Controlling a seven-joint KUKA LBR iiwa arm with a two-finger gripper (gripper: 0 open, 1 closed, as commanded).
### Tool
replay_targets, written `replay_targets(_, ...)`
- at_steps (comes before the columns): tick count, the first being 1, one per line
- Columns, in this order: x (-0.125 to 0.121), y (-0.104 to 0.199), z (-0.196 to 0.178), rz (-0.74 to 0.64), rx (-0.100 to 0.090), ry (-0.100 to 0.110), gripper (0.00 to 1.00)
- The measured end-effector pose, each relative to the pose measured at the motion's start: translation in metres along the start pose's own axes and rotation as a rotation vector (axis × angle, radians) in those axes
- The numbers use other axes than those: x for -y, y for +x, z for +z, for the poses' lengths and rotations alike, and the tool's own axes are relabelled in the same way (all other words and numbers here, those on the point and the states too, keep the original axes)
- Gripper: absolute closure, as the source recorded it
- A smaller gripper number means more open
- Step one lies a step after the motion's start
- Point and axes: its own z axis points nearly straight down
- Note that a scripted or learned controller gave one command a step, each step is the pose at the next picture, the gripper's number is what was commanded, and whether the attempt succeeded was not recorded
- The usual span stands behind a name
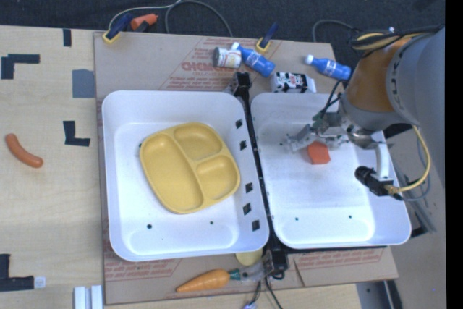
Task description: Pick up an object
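Note:
A small orange-red block [318, 153] lies in the upper middle of the right white bin [340, 228]. My gripper [302, 139] hangs low over that bin, reaching in from the right. Its tip is just to the upper left of the block, very close to it. The view does not settle whether it touches or holds the block. The grey arm with its orange band [372, 79] covers the bin's upper right corner.
The left bin [123, 228] holds a yellow divided plate [189, 166]. Behind the bins lie two blue bottles [257, 60] [329, 68], a white bottle [228, 56] and a black-and-white item [293, 82]. A carrot [202, 281] lies at the front edge, a sausage [24, 150] far left.

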Motion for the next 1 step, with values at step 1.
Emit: replay_targets(1, 0.0093, 0.0069, 0.0002, 0.000, -0.001, 0.000, 0.00)
